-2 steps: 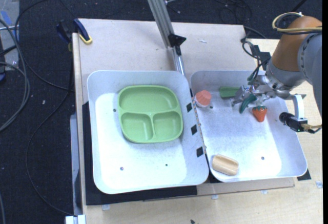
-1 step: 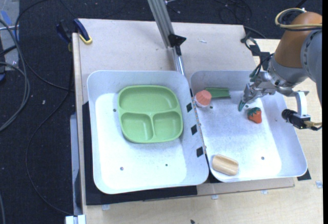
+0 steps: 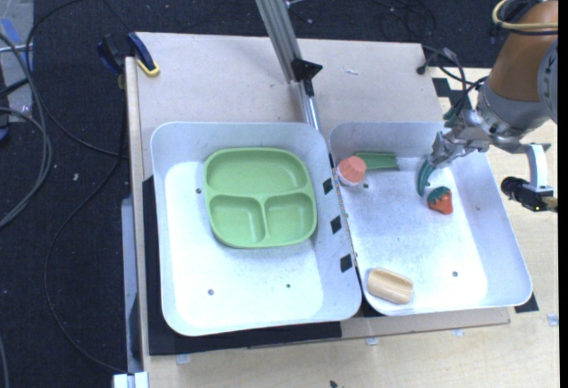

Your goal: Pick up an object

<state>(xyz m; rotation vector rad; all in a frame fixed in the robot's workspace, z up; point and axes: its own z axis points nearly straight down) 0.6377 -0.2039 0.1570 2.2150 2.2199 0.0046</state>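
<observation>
Camera view. Inspector: Begin at the tool tip. What is the gripper (image 3: 441, 151) doing?

Assessor: It is hanging over the far right part of the right bin (image 3: 497, 235), pointing down and to the left. Whether it is spread or closed, I cannot tell; the tip is reading as one dark, blurred shape.

Inspector: What is lying nearest to it?

Assessor: A teal curved piece (image 3: 425, 178) is lying just below the tip. Its upper end is coming right up to the tip, and I cannot tell whether they are touching. A red strawberry toy (image 3: 440, 200) is sitting just beside the lower end of that piece, on the bin floor.

Inspector: And further out in that bin?

Assessor: An orange-red ball (image 3: 352, 169) is resting near the far left corner, with a flat green strip (image 3: 378, 162) lying against its right side. A tan bread roll (image 3: 390, 286) is lying at the near edge, well apart from the rest.

Inspector: The neighbouring bin?

Assessor: The left bin (image 3: 164, 200) is holding a green divided plate (image 3: 262, 197), which is sitting flat in its far half.

Inspector: The arm itself?

Assessor: The arm (image 3: 519, 106) is reaching in from the right, with its orange band (image 3: 524, 49) showing above the wrist.
</observation>
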